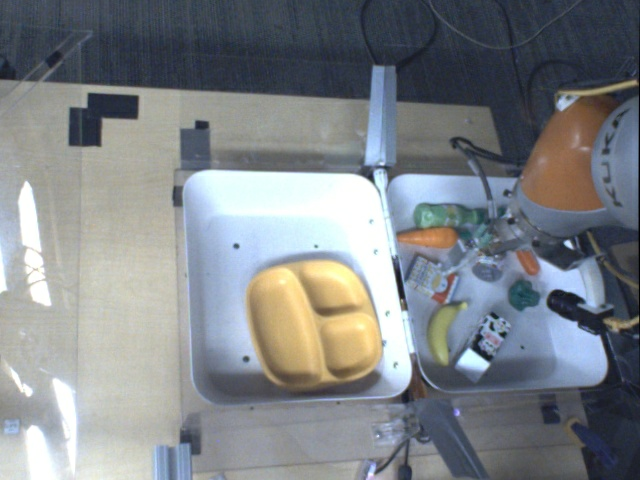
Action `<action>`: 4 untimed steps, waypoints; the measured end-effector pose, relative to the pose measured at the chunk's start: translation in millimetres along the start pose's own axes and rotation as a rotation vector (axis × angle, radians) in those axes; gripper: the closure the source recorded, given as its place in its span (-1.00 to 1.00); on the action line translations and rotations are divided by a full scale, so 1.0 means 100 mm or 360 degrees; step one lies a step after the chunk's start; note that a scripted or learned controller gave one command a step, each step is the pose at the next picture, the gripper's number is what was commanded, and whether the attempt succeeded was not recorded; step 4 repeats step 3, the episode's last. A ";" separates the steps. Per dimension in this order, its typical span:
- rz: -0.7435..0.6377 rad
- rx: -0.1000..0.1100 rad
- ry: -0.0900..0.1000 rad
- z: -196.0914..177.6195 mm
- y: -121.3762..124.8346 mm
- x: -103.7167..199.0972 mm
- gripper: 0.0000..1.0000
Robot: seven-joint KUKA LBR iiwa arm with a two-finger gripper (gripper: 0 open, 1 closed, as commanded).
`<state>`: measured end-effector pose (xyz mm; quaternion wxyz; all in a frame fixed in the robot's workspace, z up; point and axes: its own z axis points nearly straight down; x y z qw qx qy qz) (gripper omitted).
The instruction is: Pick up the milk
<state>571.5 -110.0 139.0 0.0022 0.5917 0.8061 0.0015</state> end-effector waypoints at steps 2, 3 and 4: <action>-0.0058 0.0004 0.0001 0.09 -0.81 -0.10 -1.00; 0.0482 -0.0015 0.0002 0.48 -0.91 -0.24 -1.00; 0.0482 -0.0015 0.0002 0.48 -0.91 -0.24 -1.00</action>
